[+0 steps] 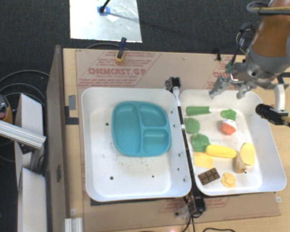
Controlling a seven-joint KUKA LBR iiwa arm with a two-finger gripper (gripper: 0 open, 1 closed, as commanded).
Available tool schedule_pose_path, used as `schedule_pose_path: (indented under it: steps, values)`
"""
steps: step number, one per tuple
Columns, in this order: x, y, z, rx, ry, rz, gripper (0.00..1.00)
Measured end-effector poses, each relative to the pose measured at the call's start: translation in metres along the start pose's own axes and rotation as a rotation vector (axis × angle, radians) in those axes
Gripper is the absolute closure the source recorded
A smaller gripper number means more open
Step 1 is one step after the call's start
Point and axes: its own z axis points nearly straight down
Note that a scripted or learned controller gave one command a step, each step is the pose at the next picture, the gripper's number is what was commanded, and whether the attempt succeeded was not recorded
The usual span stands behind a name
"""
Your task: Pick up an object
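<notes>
From the overhead camera, you have the gripper [229,86] hanging above the far edge of the right bin [269,149], its two fingers spread apart with nothing between them. That open stance suits an approach: the jaws are ready to straddle something, not yet committed to any one piece.

Your candidates all lie in that right bin, which is why the arm sits over this side. Nearest the fingers is the long green piece [198,110], lying flat just below and to the left of the gripper, with the small green leafy piece [228,114] and the red-and-white piece [227,127] close by. Farther toward you sit the yellow corn-like piece [221,152], touching the green lump [199,142], and the brown chocolate-like square [208,176]. They crowd one another in places, so a descent there risks nudging a neighbour.

The left bin [94,144] carries only the blue divided tray [140,129], set flat near its middle, likely as a drop-off spot.

How high the fingertips stand over the bin floor you cannot really judge from this slant; I'd guess well clear.
</notes>
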Motion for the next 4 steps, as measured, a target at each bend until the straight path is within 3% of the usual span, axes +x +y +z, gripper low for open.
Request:
schedule_pose_path:
  steps: [1,2,3,4]
  values:
    - [-0.058,-0.008,0.095,0.009,-0.001,0.007,0.00]
    - [-0.085,-0.017,0.157,0.005,0.000,0.004,0.00]
    - [-0.065,-0.034,0.173,0.003,0.002,0.002,0.00]
    - [-0.066,-0.032,0.161,-0.003,0.000,0.002,1.00]
